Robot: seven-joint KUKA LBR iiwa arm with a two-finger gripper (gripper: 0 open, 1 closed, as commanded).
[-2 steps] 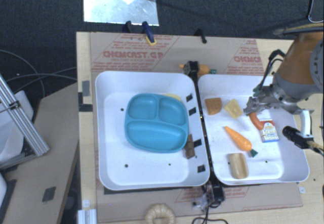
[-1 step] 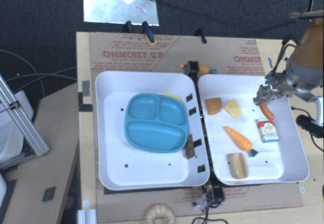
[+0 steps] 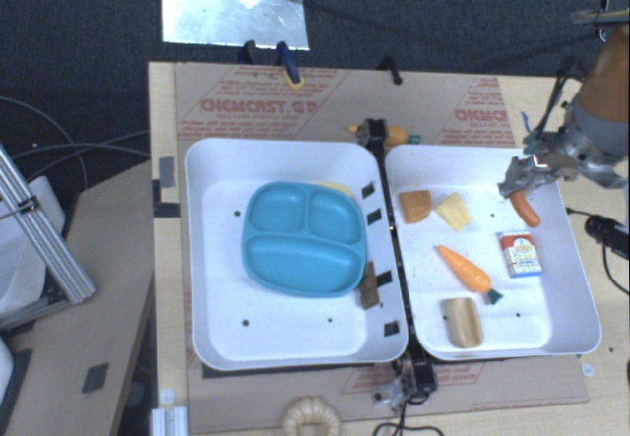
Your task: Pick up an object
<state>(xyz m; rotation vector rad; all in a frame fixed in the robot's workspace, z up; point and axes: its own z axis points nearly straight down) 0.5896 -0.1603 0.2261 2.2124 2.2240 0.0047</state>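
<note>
Pincer [image 3: 519, 184] low over right bin's [image 3: 581, 321] far right side, fingers' spread not discernible, orange sausage-shaped toy [image 3: 526, 210] lying just beneath and touching its tip, small red carton [image 3: 520, 254] nearby.

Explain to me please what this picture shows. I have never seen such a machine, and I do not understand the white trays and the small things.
One camera looks down at a slant on a bench. From the right comes a grey robot arm; its pincer hangs above the right white bin, by a small orange-red sausage-like piece. Whether it grips that piece, I cannot tell. The same bin holds toy food: a carrot, a brown bread piece, a yellow wedge, a tan roll and a small red carton. The left bin holds a blue divided plate.
</note>
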